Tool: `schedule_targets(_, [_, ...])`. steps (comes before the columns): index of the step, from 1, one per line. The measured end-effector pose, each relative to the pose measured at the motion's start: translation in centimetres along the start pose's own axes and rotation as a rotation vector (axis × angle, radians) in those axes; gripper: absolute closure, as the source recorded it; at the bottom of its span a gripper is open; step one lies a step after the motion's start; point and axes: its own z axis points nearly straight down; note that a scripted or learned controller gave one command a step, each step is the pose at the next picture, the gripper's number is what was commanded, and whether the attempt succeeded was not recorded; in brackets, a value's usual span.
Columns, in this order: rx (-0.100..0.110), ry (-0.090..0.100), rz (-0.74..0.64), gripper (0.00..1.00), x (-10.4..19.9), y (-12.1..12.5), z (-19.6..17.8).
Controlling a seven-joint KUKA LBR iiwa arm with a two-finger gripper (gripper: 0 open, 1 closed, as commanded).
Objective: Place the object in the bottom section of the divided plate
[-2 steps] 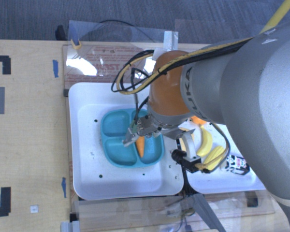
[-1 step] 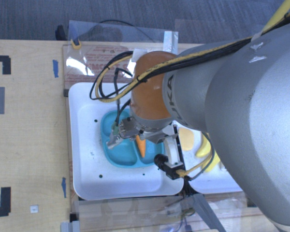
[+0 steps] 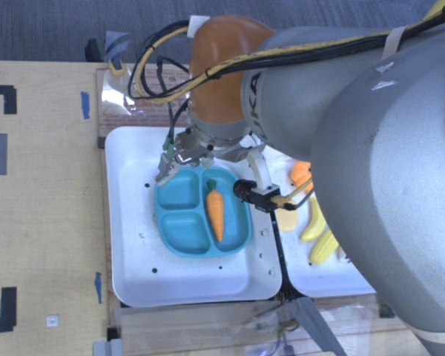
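Bright, even overhead light, soft shadows under the arm [image 3: 371, 162], mild glare on the left bin [image 3: 126, 221], clear tape shining at the worktop [image 3: 37, 199] back edge, slight softness throughout, arm nearest blurred

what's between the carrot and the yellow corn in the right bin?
In the camera view: the plate's blue rim, the bins' adjoining white walls, and a black cable running down along them. Carrot lies in the plate; corn beyond.

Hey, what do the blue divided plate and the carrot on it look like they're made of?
The divided plate looks like moulded plastic: uniform turquoise, smooth rounded ridges, a faint sheen. The carrot seems a toy, probably plastic or rubber, judging by its even orange, smooth skin and tidy green tip; the material is uncertain from this view.
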Motion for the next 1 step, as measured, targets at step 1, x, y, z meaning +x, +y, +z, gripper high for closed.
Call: schedule_targets(1, [0.006,0.002,-0.184,0.00,2.41,-3.32,-3.38])
